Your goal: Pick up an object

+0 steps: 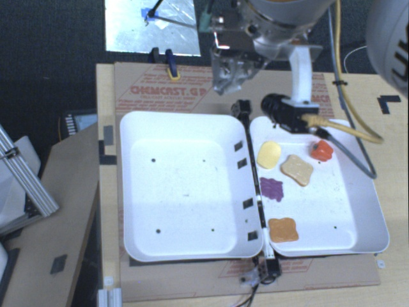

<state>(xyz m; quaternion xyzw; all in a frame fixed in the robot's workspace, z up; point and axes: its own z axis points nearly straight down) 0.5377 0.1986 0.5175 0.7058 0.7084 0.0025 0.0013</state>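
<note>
The right bin [358, 210] holds several small things. A yellow piece [269, 154] lies near its far left, with a beige toast-shaped piece [298, 169] beside it. An orange-red piece [322, 150] rests further right. A purple piece [271, 188] sits by the bin's left wall, and an orange-brown slice [283, 229] lies near the front left corner. My gripper [231, 78] hangs above the far edge of the bench, behind the divide between the bins. It is apart from all the pieces, and I see nothing in it.
The left bin [185, 184] stands beside the right one on a cardboard sheet [166, 89]. A shiny metal plate [150, 18] lies at the back. A blue-and-yellow clamp [171, 66] is at the cardboard's far edge. An aluminium frame [22, 178] stands at the left.
</note>
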